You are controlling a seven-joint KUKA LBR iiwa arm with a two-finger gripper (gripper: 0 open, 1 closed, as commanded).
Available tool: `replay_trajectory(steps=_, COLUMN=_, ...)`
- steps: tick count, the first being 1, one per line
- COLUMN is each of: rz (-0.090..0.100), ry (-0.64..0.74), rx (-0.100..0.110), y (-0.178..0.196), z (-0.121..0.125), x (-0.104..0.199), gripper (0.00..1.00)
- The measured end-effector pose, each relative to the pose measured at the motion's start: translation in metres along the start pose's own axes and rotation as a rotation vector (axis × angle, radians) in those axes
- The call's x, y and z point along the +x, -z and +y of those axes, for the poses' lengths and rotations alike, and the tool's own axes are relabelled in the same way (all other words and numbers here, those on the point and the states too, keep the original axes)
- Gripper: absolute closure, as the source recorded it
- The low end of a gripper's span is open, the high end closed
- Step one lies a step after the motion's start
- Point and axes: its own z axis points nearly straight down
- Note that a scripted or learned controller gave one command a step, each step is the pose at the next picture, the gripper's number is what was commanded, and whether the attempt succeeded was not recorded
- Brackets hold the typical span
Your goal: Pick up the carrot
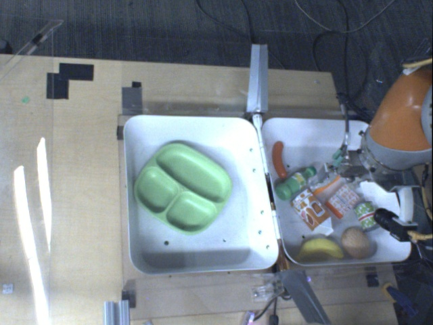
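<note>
Because the carrot point(278, 158) lies in the right bin point(308, 133), close to the wall it shares with the left bin point(135, 181), it sits well off to the left of the jaws point(343, 160). The carrot is long and thin, and it runs up and down in the camera view, tipped only a little. Nothing rests on top of it. A green bottle point(295, 181) lies just below it, between the carrot and the jaws' side. The jaws hang low over the far right of the bin, above some small packets point(325, 198). I cannot tell if they are open or closed, or if they hold anything. I think the arm must slide left across the bin to reach the carrot.
</note>
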Motion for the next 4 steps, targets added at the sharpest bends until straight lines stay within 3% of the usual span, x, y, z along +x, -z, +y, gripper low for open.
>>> replay_trajectory(steps=1, rz=-0.001, ry=0.073, rx=-0.002, y=-0.075, z=0.044, x=-0.031, gripper=0.00)
replay_trajectory(steps=2, rz=-0.002, ry=0.075, rx=-0.007, y=-0.065, z=0.046, x=-0.030, gripper=1.00)
replay_trajectory(steps=3, rz=0.001, ry=-0.204, rx=0.026, y=0.016, z=0.126, x=-0.001, gripper=1.00)
replay_trajectory(steps=4, rz=-0.003, ry=-0.200, rx=0.034, y=0.023, z=0.125, x=-0.001, gripper=1.00)
